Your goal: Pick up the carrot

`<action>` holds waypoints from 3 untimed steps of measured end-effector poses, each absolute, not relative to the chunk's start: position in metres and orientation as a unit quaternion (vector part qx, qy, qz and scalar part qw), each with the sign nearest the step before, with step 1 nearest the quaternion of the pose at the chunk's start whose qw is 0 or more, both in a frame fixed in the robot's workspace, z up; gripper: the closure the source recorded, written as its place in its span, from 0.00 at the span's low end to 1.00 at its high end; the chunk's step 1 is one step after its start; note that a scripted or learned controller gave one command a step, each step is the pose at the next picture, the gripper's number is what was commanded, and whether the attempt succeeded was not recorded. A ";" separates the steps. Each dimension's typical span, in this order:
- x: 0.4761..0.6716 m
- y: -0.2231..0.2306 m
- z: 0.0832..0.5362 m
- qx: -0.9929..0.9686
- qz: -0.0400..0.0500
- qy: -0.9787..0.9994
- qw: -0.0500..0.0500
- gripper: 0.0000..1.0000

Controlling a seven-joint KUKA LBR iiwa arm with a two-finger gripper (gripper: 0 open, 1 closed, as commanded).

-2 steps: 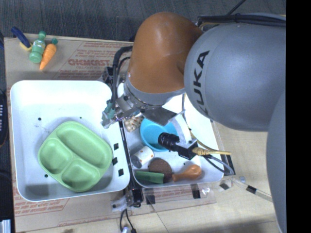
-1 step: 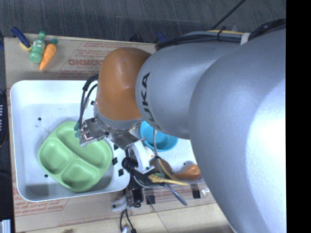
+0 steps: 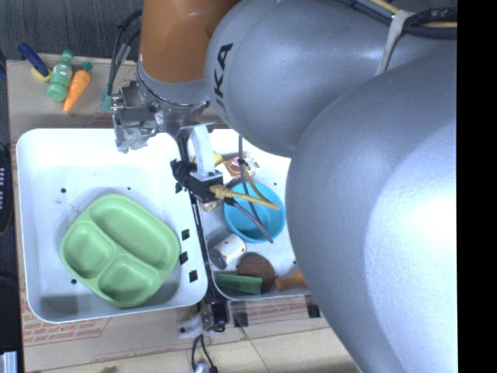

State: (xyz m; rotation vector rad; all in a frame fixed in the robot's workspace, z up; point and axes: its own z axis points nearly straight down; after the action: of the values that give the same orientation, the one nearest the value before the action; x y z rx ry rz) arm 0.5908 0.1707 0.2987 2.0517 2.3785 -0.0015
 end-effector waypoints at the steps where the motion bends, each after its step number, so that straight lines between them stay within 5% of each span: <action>1: 0.586 0.122 0.330 0.726 -0.003 0.687 0.001 1.00; 2: 0.521 0.116 0.338 0.714 -0.003 0.700 -0.002 1.00; 3: 0.504 0.061 0.299 0.809 -0.006 0.588 -0.002 1.00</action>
State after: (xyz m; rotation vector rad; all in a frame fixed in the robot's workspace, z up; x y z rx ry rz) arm 0.5042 0.0612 0.2986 2.5458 1.8487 -0.0176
